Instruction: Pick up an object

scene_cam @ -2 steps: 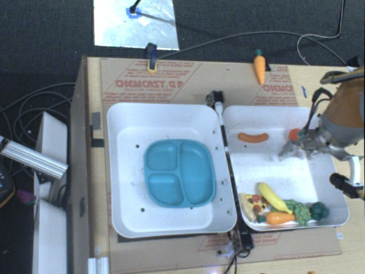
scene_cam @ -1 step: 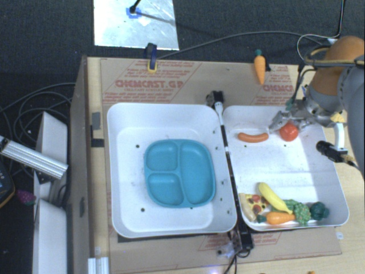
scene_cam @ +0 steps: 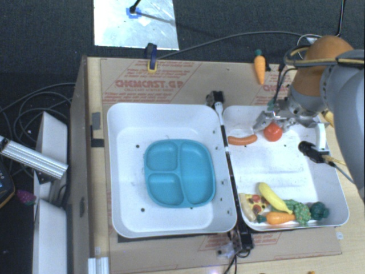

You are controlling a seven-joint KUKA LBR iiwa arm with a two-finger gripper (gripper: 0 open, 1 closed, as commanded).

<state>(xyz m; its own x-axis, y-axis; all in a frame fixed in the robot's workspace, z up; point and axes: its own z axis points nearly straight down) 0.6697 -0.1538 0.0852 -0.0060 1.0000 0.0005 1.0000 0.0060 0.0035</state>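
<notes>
Reaching low, gripper (scene_cam: 272, 122) touching tomato (scene_cam: 273, 132)

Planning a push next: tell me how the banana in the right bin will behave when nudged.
The banana is curved, so it would probably pivot rather than roll straight. It looks like a smooth toy, likely light and somewhat slippery. It lies against the carrot and broccoli, so a nudge may shift those too.

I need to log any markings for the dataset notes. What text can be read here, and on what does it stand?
"CHEMCAST GP": red print on the brown board behind the left bin, partly blurred.
Fainter red print on the board by the toy carrot: too blurred to read.
</notes>
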